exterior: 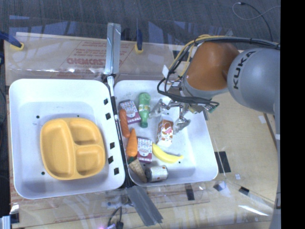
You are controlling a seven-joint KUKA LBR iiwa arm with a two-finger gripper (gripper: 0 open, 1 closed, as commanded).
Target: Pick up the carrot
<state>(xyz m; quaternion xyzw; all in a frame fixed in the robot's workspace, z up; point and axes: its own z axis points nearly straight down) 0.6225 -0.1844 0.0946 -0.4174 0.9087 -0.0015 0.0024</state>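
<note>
**A:** Which step are we at?

**B:** The reach, I'd say. The gripper (173, 114) hangs over the right bin (202, 142) with its fingers spread and nothing between them. It sits above a small red and white carton (165, 131), not above the carrot (132, 143).

**A:** Where is the carrot, then?

**B:** Near the bin's left wall, lying roughly lengthwise, thick orange end toward the front. A second, thinner orange stick (124, 122) lies just behind it; I can't tell if that is another carrot. A red juice box (144, 149) touches its right side, and another box (129, 112) sits further back.

**A:** So what does the next move call for?

**B:** A shift to the left, past the green bottle (144, 104), then a descent with the fingers across the carrot's width. The fit looks tight between the wall and the box.

**A:** How would it handle?

**B:** Smooth, tapered, probably hard plastic, so it may slip toward the narrow end. The banana (165, 153) is curved and glossy too. The yellow tray (72, 147) in the left bin (21, 109) is matte, with moulded compartments.
</note>
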